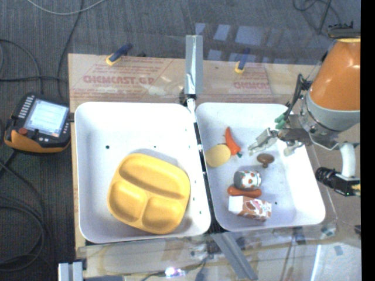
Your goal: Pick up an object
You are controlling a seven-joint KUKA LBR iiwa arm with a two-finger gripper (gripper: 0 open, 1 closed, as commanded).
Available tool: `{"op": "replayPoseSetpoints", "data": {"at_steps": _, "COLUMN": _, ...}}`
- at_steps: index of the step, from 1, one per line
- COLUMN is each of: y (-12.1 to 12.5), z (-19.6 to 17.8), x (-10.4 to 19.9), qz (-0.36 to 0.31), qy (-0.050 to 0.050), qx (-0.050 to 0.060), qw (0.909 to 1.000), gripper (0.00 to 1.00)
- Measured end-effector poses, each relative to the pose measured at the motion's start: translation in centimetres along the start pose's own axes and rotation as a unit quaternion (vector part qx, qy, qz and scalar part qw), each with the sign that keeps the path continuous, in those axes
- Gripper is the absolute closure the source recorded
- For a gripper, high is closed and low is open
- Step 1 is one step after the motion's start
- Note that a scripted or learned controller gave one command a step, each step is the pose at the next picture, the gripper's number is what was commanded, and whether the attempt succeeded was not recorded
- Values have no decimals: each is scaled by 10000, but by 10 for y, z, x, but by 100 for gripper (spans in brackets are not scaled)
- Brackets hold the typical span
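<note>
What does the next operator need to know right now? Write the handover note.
Gripper: over the right bin, fingers apart, nothing between them.
Right bin holds: orange carrot-like piece, pale yellow ball, small brown piece, grey can-like item, red piece, red-and-white carton.
Left bin: yellow divided tray.
Done: nothing picked up yet.
Left: grasp and lift one object; the brown piece lies nearest.

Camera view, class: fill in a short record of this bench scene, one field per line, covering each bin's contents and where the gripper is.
left bin: one yellow divided tray
right bin: orange carrot, pale yellow ball, small brown piece, grey can, red-and-white carton
gripper: above the right bin's upper right part, nothing seen between its fingers
nearest item to gripper: small brown piece
off the bench, left: handheld pendant with screen
</note>
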State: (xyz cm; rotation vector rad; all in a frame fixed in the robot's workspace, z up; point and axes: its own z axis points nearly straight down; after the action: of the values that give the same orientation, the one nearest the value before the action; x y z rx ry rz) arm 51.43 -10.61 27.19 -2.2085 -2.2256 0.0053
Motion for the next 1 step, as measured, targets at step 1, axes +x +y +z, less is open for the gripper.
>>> {"op": "replayPoseSetpoints", "data": {"at_steps": 1, "y": 8, "z": 109, "x": -8, "qz": -402, "qy": 9, "qx": 4, "qw": 9992, "gripper": 0}}
